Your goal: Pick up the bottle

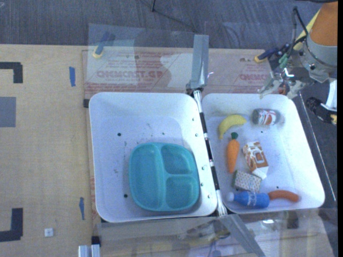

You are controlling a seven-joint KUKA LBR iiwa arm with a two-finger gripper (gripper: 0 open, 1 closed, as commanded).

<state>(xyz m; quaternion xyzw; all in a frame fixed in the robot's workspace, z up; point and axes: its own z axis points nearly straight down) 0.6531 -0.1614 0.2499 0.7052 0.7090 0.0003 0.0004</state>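
My claw (278, 84) hangs at about two o'clock in the view, over the far rim of the right bin (311, 159), and I cannot tell how it is set; nothing shows in its grip. My orange band and grey wrist sit just behind it at the frame's upper right corner.

The bottle (250, 199), blue with a white cap, lies on its side at about five o'clock, against the near wall of the right bin, well apart from my claw. Its blue end touches an orange sausage-shaped toy (284, 196) lying to its three o'clock. Just past the bottle toward twelve is a small patterned packet (247, 181), and beyond that a red and white carton (255, 155). A carrot (232, 153) stands lengthwise beside the carton, on its nine o'clock side, with a banana (231, 125) above it. A tin can (266, 116) lies on its side nearest my claw.

The left bin (107, 122) holds a teal divided tray (163, 176). Both bins rest on the desk (43, 143).
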